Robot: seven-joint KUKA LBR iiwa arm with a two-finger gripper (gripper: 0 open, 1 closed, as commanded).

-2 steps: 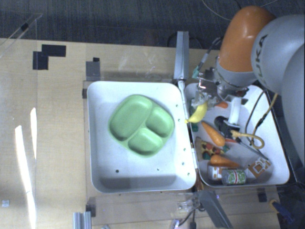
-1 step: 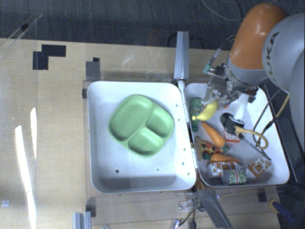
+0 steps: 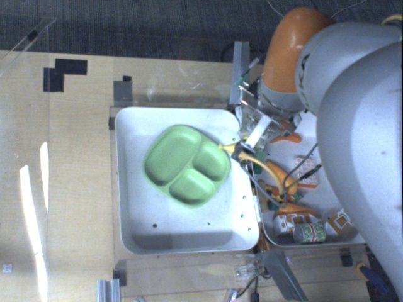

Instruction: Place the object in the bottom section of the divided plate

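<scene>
Jaws cannot be read at this slant: the gripper [image 3: 250,137] hangs at the right centre of the frame with its tip crowded by wrist hardware and cables, so whether they are spread or pressed together I cannot tell.

Just below it lies what looks like the task's object, a curved yellow toy banana [image 3: 261,165]. One pale tip pokes over the wall between the two bins towards the green divided plate [image 3: 170,153], and the rest trails down and right into the right bin [image 3: 271,234]. The gripper sits close over its upper end, but contact is not clear. The plate rests in the left bin [image 3: 135,231], and its bottom section [image 3: 192,186] is the small compartment nearest the lower edge of the frame.

Judging by its look, the banana is probably light, hollow plastic: stiff, smooth and rather slippery, not fragile. Its curve means a pinch near an end may let it swing or twist out. A hold across the narrow width near the middle of the arc seems safest. A green-labelled can [image 3: 308,233] and other small clutter lie near its lower end.
</scene>
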